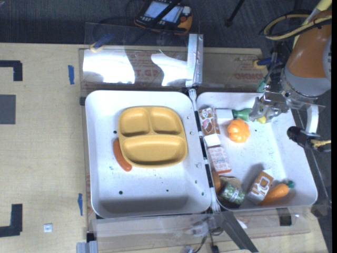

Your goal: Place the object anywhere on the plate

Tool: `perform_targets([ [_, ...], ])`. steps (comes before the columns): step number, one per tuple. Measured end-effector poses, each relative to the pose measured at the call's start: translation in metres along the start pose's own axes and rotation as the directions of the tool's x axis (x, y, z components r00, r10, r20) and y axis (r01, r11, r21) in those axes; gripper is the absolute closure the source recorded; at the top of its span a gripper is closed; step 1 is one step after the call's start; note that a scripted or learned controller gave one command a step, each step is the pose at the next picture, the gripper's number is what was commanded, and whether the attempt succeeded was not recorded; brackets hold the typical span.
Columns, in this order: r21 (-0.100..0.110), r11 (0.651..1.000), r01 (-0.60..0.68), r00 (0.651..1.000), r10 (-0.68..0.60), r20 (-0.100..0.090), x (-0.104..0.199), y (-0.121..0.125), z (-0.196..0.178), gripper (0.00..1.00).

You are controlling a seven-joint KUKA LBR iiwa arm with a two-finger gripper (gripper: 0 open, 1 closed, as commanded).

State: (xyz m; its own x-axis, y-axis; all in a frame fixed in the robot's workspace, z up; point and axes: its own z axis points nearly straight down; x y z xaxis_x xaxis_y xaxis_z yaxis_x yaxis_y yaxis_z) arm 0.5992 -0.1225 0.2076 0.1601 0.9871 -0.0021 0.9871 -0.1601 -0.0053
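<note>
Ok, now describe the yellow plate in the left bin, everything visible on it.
The plate is a yellow-tan tray with rounded corners, smooth and slightly glossy like plastic. Raised ridges split it into three compartments: two smaller ones at the far side, one wide one at the near side. All three look bare. It lies flat, right way up, in the middle of the left bin, a little toward the far wall. An orange sausage lies along its left near corner, partly tucked under the rim.

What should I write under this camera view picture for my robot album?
Robot arm reaches over the right bin of toy food, while a yellow plate waits in the left bin.
</note>
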Motion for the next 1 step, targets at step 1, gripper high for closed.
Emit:
perform_targets([
  [1,-0.004,0.995,0.101,0.995,-0.101,0.000,0.0754,0.0354,-0.0317,1.00],
])
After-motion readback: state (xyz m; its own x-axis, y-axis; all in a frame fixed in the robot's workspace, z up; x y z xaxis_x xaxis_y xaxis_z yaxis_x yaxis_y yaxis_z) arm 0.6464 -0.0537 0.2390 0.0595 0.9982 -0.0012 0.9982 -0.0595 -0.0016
